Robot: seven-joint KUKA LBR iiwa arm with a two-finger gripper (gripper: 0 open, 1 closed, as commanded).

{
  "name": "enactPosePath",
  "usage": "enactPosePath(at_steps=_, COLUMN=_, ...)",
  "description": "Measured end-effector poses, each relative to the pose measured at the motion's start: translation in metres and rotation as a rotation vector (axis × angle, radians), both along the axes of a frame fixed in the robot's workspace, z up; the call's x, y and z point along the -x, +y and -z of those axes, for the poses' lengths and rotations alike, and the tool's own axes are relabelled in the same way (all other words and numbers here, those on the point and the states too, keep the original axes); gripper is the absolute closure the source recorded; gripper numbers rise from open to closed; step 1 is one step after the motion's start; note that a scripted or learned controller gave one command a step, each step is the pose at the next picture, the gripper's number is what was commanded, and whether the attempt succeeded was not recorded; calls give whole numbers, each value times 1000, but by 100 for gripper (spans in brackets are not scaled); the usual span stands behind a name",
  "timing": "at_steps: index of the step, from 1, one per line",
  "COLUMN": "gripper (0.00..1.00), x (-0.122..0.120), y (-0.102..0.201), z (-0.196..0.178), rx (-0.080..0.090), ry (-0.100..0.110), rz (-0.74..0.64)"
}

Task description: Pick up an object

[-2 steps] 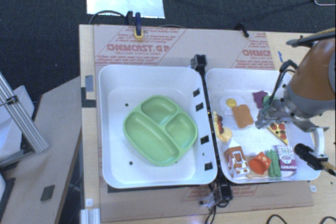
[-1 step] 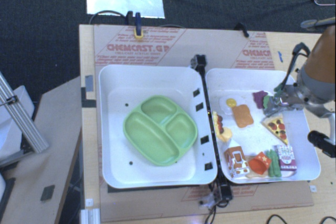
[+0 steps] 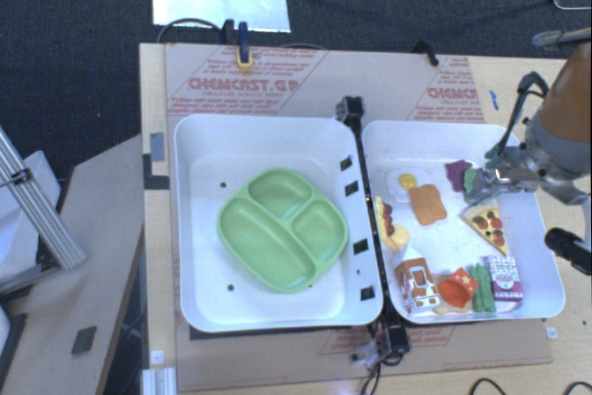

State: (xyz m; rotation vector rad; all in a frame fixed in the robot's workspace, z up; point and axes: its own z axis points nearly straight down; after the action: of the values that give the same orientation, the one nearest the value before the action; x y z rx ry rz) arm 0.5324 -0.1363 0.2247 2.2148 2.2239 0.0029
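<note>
End effector (image 3: 483, 183) hovering in right bin (image 3: 546, 240), grip state can't tell. 1 green tray (image 3: 282, 229) sitting in left bin (image 3: 199, 190); approx 9 toys w/ pizza slice (image 3: 488, 225).

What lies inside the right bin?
The right bin holds toy foods: pizza slice, toast, purple piece. The gripper covers something green.

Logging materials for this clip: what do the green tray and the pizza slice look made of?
Green tray: likely molded plastic, smooth, one even color, soft sheen, rounded compartments. Pizza slice: probably plastic toy food, flat colors; too small to be sure.
</note>
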Motion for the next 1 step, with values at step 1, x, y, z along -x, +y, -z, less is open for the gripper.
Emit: enactPosePath(at_steps=1, gripper=100, x=-30, y=39, z=9, rx=-1, ry=-1, rz=-5)
